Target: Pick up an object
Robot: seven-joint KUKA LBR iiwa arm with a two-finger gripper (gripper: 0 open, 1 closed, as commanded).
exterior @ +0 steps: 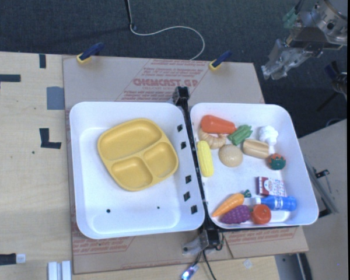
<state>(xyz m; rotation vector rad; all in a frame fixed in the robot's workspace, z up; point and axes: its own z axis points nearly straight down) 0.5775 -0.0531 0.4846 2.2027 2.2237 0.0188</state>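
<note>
Gripper (278,63) hung high off the bench, above and beyond the right bin (300,156); can't tell how wide it stood, nothing visibly held. Toys sat well below/left of it, packed tight, e.g. the corn (205,158) by the divider. Risk: the descent lands between crowded pieces and closes on nothing, or clips the bin rim.

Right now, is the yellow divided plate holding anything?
Empty. The yellow divided plate in the left bin shows three bare compartments; the toy food lies in the right bin.
</note>
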